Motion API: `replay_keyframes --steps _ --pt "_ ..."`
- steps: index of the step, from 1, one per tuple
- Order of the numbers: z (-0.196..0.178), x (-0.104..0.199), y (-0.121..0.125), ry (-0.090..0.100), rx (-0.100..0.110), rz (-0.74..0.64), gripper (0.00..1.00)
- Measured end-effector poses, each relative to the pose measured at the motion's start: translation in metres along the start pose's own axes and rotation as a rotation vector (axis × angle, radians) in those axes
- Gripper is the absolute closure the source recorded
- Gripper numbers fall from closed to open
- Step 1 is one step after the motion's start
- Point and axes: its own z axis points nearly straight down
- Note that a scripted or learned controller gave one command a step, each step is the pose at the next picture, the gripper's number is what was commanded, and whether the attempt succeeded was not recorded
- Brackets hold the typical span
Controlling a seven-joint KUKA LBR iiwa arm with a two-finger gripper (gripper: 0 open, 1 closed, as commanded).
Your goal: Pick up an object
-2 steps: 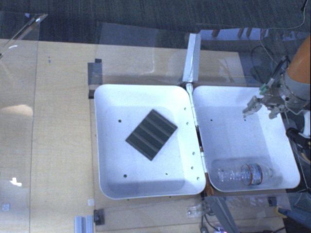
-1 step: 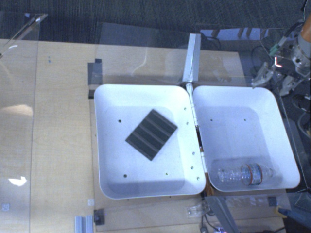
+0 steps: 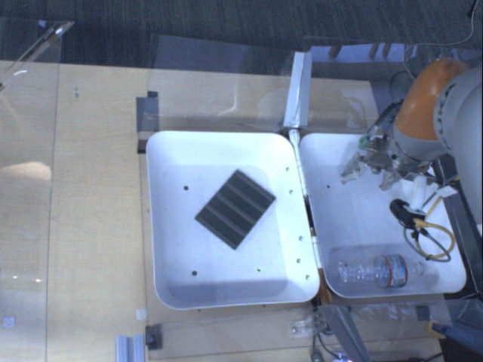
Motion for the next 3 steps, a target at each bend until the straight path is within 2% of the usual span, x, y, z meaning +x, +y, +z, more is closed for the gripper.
replay_keyframes --steps 1,2,3 --pt "-0.113 -0.037 -0.027 -0.001 -0.002 -0.005 0.0" --pt "-0.044 0.043 -0.085 0.001 0.004 -0.047 0.0" --pt "-0.075 -0.015 -0.04 -0.001 0.0 -0.054 0.0"
